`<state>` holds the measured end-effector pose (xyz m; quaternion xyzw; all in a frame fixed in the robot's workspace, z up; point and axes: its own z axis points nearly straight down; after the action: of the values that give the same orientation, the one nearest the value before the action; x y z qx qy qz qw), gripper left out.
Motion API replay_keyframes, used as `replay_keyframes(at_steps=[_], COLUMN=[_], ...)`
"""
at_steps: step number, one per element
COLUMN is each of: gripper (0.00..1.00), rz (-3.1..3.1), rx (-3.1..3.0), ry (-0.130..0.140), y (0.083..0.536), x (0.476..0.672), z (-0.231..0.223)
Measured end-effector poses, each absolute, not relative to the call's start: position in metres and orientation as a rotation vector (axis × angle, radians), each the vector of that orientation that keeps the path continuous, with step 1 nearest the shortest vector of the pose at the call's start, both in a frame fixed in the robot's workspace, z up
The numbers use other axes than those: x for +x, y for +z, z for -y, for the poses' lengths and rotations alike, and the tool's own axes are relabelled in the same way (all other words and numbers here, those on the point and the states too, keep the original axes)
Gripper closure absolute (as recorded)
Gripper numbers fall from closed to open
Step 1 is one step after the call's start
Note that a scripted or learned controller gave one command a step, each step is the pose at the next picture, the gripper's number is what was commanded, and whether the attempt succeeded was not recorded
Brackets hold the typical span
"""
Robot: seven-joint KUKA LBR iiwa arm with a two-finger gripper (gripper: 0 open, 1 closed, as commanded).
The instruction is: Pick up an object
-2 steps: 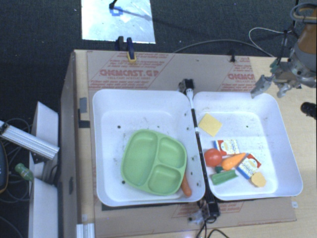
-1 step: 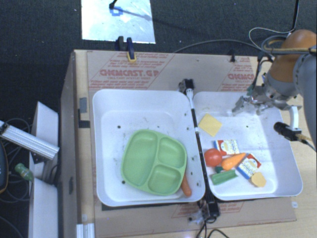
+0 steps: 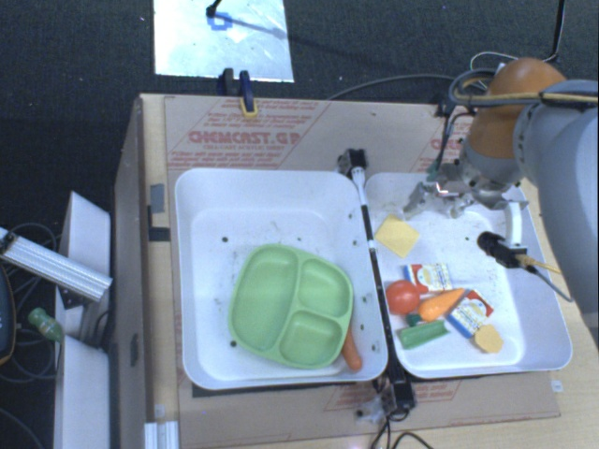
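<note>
My gripper [image 3: 442,197] hangs over the back of the right bin [image 3: 552,340], under the orange-banded wrist. It holds nothing that I can see. Just in front of it and to the left lies a yellow cheese wedge [image 3: 398,236]. Nearer the bin's front lie a red tomato [image 3: 403,296], an orange carrot [image 3: 443,303], a green piece [image 3: 423,335], a white and red packet [image 3: 430,275], a blue and red packet [image 3: 469,314] and a small yellow piece [image 3: 488,340].
The left bin [image 3: 211,213] holds a green divided plate [image 3: 291,304], with an orange sausage [image 3: 351,353] by its front right corner. A black clip [image 3: 354,162] sits on the rim between the bins. Cables run behind the right bin.
</note>
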<state>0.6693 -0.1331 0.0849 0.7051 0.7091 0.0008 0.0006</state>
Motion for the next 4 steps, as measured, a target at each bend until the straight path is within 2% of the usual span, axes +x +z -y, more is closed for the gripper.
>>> replay_keyframes(at_steps=[1, 2, 3, 4], gripper=[0.0, 0.0, 0.0, 0.0], rz=[-2.223, -2.223, -2.222, -2.227], rx=[2.22, 2.216, 2.216, 2.217], ry=[0.0, 0.003, 0.002, 0.004], y=[0.084, 0.085, 0.085, 0.086], x=[0.555, 0.616, 0.669, 0.67], z=[0.125, 0.117, 0.185, 0.205])
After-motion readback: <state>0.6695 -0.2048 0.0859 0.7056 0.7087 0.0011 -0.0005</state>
